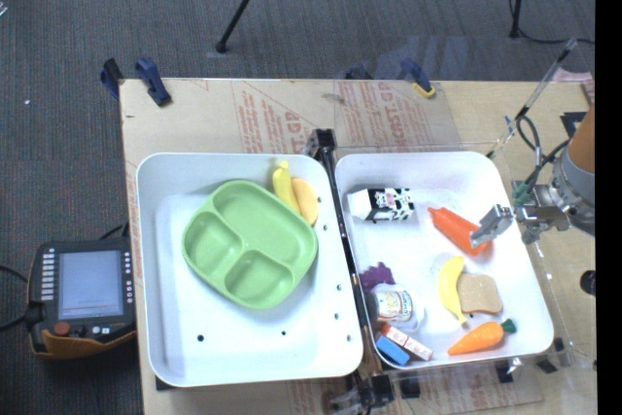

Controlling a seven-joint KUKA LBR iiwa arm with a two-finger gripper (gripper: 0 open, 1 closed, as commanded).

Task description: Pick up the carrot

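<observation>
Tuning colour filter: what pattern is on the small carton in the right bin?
White with black cow-like patches: carton, camera view.

Carrot (pixel 478 337): orange w/ green top, lying on its side in right bin, near-right corner. Tip points left, green end to the right. Sits just near-side of the bread slice (pixel 479 293), beside it.

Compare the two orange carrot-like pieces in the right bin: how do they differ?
The upper carrot shows no green top; the lower carrot has a green tip at its right end. The upper one is redder and lies mid-bin, with the gripper at its right end; the lower one is paler orange and lies by the bin's front edge, below the bread slice, away from the gripper. Both lie flat in the right bin.
</observation>
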